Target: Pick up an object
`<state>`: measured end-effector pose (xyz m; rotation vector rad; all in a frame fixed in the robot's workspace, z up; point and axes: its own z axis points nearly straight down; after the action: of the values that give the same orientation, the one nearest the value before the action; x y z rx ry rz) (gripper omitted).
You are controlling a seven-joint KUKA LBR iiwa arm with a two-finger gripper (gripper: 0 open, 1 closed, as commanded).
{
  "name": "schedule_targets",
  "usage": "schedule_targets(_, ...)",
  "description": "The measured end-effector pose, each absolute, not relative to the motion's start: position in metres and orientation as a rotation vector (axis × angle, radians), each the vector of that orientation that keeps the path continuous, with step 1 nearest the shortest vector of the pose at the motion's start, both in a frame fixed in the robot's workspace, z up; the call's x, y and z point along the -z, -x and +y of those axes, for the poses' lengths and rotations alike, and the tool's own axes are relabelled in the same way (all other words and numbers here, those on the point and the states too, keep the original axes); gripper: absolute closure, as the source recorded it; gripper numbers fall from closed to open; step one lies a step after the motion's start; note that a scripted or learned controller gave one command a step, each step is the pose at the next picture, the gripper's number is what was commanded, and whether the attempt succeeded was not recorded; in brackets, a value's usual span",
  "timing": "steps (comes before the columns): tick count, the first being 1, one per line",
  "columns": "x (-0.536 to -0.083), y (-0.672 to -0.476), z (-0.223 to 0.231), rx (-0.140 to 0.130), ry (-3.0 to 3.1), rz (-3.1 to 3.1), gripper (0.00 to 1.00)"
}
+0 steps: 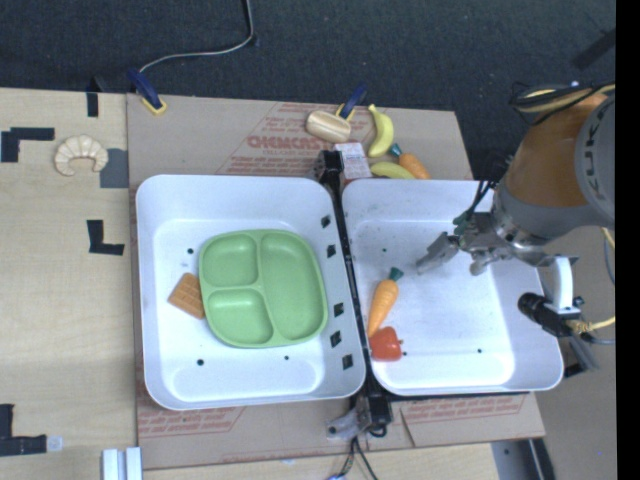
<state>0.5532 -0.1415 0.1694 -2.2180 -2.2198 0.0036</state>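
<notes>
In the right bin (500, 368), an orange carrot (383, 303) with a green top lies near the left wall. A red pepper (386, 344) rests just below it, touching its tip. My gripper (458, 256) hovers over the middle of this bin, to the right of the carrot and slightly above it. Its fingers are spread open with nothing between them. The grey arm with its orange band (555, 163) comes in from the right.
The left bin (160, 218) holds a green divided plate (265, 288) and an orange cracker (187, 295) at its left rim. Behind the bins lie a bread roll (328, 124), bananas (381, 133) and a small box (351, 158). A croissant (80, 154) sits far left.
</notes>
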Motion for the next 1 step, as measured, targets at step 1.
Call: schedule_targets(1,-0.1062,-0.5558,-0.0959,-0.003,2.218,-2.22,0.0)
